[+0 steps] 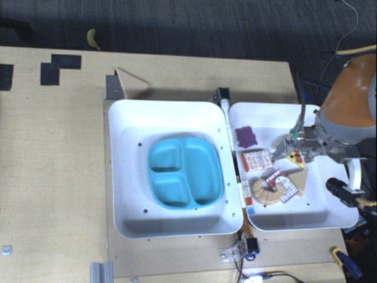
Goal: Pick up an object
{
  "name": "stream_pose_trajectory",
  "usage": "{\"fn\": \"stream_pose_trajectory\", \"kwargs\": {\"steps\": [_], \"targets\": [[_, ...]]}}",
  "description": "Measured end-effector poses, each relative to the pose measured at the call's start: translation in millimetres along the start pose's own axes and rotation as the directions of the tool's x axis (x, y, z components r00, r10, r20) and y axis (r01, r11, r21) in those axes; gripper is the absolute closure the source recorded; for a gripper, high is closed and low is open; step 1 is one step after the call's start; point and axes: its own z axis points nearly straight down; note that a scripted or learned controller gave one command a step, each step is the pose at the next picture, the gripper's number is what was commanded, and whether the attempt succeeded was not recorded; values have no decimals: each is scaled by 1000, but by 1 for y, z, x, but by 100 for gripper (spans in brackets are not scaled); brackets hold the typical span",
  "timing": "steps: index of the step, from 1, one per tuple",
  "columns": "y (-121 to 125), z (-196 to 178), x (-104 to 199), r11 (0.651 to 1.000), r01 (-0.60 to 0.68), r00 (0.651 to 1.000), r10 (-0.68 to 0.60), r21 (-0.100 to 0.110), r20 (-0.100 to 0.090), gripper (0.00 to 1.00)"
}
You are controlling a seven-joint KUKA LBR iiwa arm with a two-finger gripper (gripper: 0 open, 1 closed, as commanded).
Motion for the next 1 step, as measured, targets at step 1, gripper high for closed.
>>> {"fn": "stream_pose_trajectory", "kwargs": {"steps": [1], "targets": [[13,86,8,1000,-4,1000,4,-10,2,0]]}}
